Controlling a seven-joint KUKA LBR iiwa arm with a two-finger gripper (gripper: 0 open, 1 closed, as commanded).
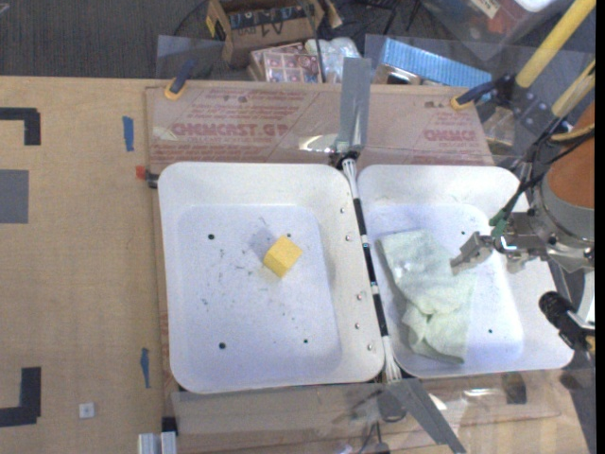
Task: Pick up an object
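While you look down on the bench at a slant, two shallow white bins lie side by side before you: the left bin [189, 348] and the right bin [529, 348], their inner rims meeting along a dark seam that runs from the top centre toward the bottom. On the floor of the left bin, a little above and right of its middle, rests a small yellow block [282, 256], turned at an angle so that one corner points toward the upper right; it stands alone, well apart from every wall, with faint dark specks scattered on the white surface around it. In the right bin lies a crumpled pale green cloth [430, 296], spread from the bin's middle down toward its lower left corner, close to the seam. From the right edge the grey arm reaches in over the right bin, and you can see part of its orange band [577, 183] at the far right. The gripper [470, 253] hangs at the upper right edge of the cloth, its metal tip pointing left and slightly down; whether the tip touches the fabric cannot be told. You cannot tell whether the jaws are apart or together, since they merge into one grey shape at this angle. Behind both bins a brown cardboard panel [246, 126] with red lettering stands along their far rims.
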